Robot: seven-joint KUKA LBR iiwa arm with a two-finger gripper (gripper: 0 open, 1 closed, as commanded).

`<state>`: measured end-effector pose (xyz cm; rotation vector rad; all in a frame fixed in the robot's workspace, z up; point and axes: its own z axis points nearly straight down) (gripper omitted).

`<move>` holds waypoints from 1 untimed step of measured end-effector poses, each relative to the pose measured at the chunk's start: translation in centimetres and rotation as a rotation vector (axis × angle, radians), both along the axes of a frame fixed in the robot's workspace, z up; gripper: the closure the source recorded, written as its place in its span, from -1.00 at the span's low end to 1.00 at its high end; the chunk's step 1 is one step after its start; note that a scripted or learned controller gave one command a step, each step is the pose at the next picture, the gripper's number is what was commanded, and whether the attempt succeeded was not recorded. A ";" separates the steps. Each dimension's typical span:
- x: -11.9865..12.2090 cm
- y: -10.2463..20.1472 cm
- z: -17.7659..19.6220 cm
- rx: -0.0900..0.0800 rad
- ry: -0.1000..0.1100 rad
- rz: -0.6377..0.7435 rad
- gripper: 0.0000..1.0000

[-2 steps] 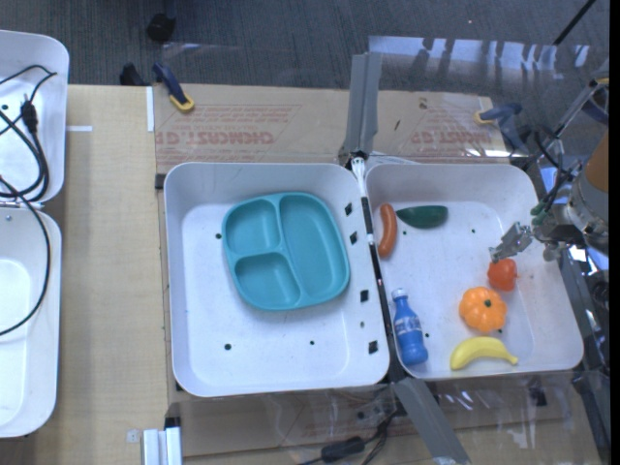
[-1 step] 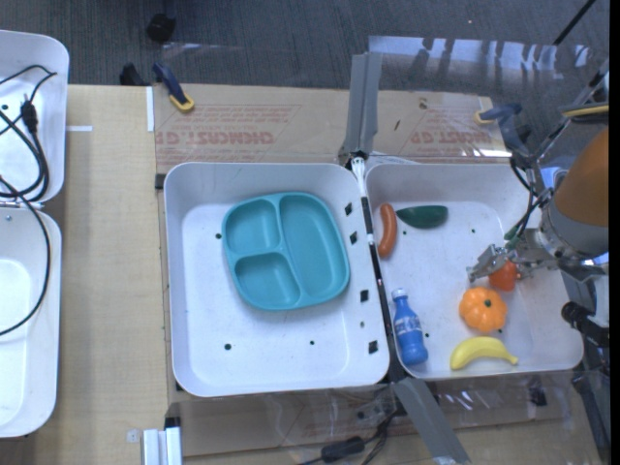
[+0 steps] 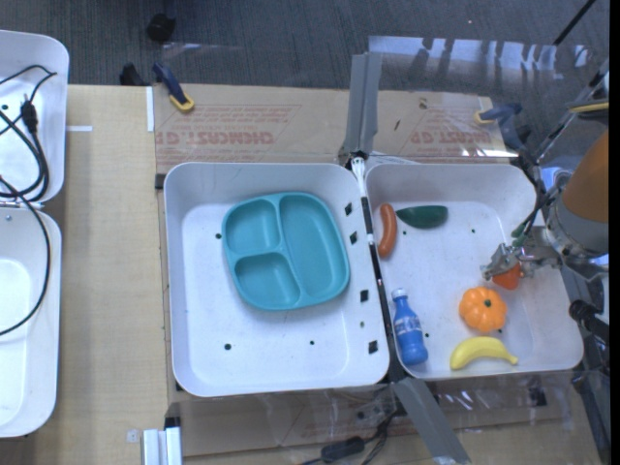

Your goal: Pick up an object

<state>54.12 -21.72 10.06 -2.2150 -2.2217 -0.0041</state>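
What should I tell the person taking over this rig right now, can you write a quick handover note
Gripper: low in the right bin near its right wall, at a small orange-red object; grasp unconfirmed, finger state unclear.
Right bin also holds: orange pumpkin, yellow banana, blue bottle, sausage, dark green piece.
Left bin: teal divided plate.
Done: arm is down at a target.
Left: confirm the grasp and lift; nothing is clearly picked up yet.

The picture is bright and mostly sharp. Light shines off the clear wall (image 3: pixel 455 56) at the top, making glare.
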 end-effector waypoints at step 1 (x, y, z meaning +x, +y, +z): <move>-0.7 6.6 14.3 -0.006 0.000 -0.001 1.00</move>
